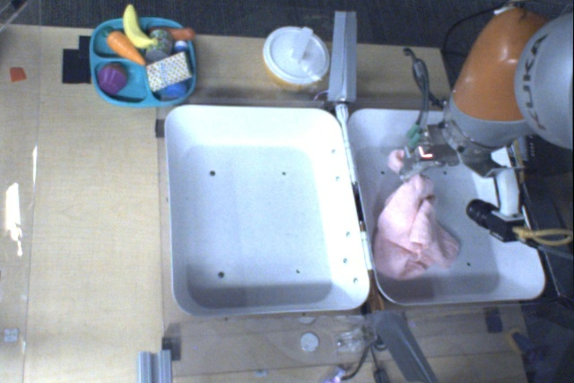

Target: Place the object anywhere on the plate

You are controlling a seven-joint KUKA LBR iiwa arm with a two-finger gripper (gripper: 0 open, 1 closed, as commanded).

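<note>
A pink cloth (411, 233) lies crumpled in the right white bin (511, 282). Its top end is drawn up into a narrow peak under my gripper (420, 161), and a small pink fold sticks out to the gripper's left. The gripper is shut on that top end, while most of the cloth still rests on the bin floor. The blue divided plate (134, 94) sits on the bench at the far upper left, outside both bins. It holds toy food, including a banana (135, 27) and a carrot (124, 45).
The left white bin (260, 211) lies between the gripper and the plate. A round white and yellow lidded container (296, 56) stands behind it. A grey metal divider (341, 58) runs between the bins. Cables and a black fitting (491, 218) hang on the right.
</note>
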